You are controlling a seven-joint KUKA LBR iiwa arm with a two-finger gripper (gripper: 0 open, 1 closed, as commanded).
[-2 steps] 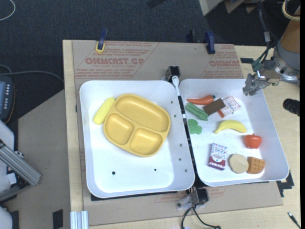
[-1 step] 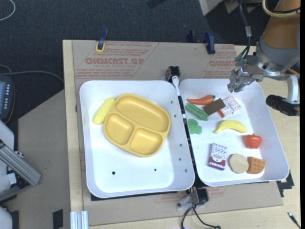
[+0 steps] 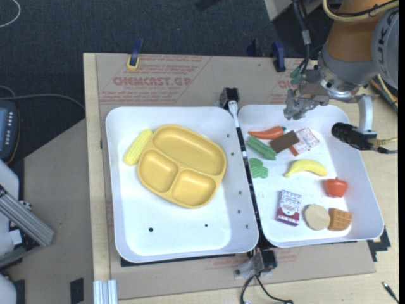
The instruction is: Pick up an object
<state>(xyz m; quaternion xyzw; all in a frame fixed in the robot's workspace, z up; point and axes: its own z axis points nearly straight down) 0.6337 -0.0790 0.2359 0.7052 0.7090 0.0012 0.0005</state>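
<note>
the tool (image 3: 296,109) hangs just above the orange chili (image 3: 267,132) at the right bin's (image 3: 373,217) far end; i cannot tell its state. the chili looks light, stiff, slick plastic; best pinched across its thick middle.

Both bins (image 3: 120,170) are smooth, glossy white plastic. The divided tray (image 3: 180,164) is matt yellow plastic. The tabletop (image 3: 101,81) is matt, printed brown cardboard. The banana (image 3: 306,167) appears glossy plastic.

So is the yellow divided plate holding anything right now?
Empty. All three compartments of the yellow plate show bare; the corn lies beside it in the left bin.
</note>
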